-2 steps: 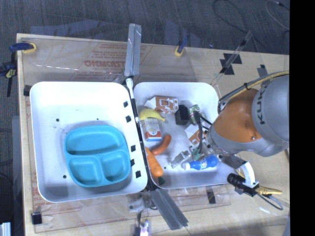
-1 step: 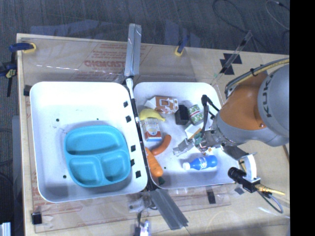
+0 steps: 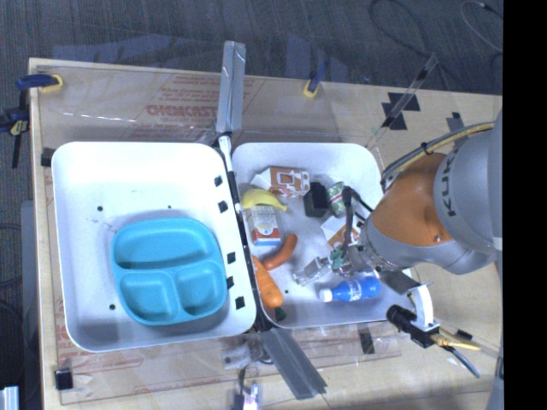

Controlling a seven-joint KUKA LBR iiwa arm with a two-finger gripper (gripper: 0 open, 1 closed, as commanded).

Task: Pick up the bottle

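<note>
Bottle (image 3: pixel 351 291) in right bin (image 3: pixel 299 154) (lying flat)

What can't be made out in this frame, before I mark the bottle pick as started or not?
- Gripper: in the camera view the arm's wrist covers it; open or shut can't be told, nor any contact with the bottle.
- Items near the gripper: small, blurred, unidentifiable.
- Right bin: its right wall is hidden by the arm.
- Carton: print too small to read.
</note>
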